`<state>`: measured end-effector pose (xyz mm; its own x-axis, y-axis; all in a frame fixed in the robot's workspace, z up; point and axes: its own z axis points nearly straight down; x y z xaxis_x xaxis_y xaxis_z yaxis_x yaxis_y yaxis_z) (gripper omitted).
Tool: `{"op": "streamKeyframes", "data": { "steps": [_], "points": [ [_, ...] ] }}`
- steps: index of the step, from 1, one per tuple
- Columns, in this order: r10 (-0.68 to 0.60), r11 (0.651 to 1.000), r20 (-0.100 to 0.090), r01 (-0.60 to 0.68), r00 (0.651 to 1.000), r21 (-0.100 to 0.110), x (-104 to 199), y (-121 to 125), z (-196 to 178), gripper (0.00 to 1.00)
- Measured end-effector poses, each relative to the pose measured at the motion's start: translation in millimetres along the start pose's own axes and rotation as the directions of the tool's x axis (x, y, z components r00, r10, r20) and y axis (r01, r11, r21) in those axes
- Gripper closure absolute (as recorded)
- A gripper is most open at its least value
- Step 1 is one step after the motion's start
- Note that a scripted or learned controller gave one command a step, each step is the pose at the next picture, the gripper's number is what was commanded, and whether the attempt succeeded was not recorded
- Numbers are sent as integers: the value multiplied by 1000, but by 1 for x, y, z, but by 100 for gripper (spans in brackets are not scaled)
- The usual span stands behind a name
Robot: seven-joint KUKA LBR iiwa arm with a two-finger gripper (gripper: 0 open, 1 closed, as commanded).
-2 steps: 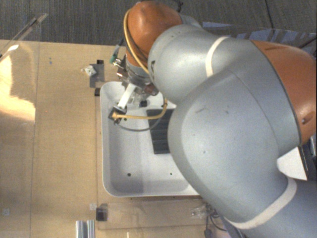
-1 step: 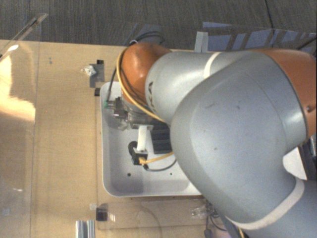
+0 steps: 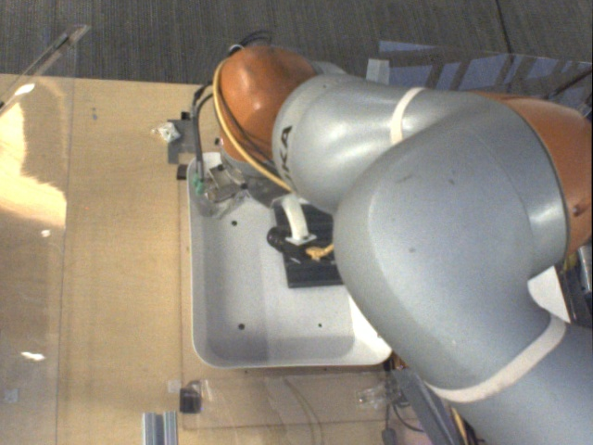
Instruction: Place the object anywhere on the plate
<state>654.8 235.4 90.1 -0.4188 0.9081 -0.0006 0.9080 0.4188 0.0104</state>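
One small green object (image 3: 197,186) sits at the shallow white bin's (image 3: 269,332) eleven o'clock corner, against the two-finger gripper (image 3: 211,189), which is probably there to grasp it; its opening cannot be told.

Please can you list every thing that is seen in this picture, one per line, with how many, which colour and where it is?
floor: one, grey carpet, across the top of the view.
bench: one, pale wood, left part of the view.
bin: one, white, on the bench near the middle, partly under the arm.
small green thing: one, green, at the bin's far left corner, right beside the end effector; I cannot tell whether it is held.
small black block: one, black, on the bench just past the bin's near left corner.
arm: one, grey with orange, reaching from the right over the bin.
end effector: one, grey metal, over the bin's far left corner.
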Motion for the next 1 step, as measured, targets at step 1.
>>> {"op": "streamKeyframes", "data": {
  "steps": [1],
  "points": [
    [-454,891,2,454,891,-7,16,-92,-3,100]
  ]
}}
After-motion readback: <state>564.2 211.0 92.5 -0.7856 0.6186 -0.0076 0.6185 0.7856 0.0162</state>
